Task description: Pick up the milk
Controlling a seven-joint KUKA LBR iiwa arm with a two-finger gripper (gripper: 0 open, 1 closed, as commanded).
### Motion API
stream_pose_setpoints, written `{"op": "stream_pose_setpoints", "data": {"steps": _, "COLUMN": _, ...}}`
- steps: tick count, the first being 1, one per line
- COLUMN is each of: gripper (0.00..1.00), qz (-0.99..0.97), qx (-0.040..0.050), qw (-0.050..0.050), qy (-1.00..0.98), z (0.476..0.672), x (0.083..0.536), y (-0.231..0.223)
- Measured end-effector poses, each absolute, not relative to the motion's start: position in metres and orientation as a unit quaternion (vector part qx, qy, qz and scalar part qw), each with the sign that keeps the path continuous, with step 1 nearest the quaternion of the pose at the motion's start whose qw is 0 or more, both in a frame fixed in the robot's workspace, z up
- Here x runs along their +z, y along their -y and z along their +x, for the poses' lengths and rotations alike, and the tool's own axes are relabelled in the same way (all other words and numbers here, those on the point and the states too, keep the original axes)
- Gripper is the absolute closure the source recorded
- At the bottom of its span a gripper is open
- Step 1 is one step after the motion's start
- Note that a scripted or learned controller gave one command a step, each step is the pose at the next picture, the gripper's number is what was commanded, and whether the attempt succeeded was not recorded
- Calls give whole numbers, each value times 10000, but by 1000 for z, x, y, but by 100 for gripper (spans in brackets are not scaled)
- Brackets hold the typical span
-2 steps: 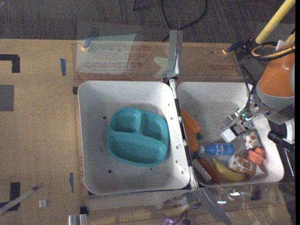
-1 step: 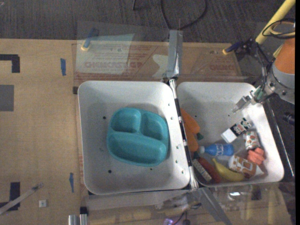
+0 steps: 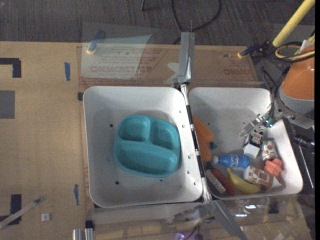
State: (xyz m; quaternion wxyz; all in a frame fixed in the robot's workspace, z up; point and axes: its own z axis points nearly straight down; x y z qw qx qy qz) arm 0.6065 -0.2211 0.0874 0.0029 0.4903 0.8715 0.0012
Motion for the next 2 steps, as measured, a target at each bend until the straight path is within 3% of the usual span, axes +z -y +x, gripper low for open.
{"op": "stream_pose_setpoints", "data": {"steps": 1, "gripper": 0, "qz": 4709, "qx": 30, "qw": 9, "qy": -8822, "z": 548, "x": 88, "y": 219}}
{"op": "stream_pose_setpoints", "data": {"steps": 2, "gripper": 100, "qz": 4735, "qx": 35, "qw": 56, "qy": -8808, "z": 549, "x": 99, "y": 222}}
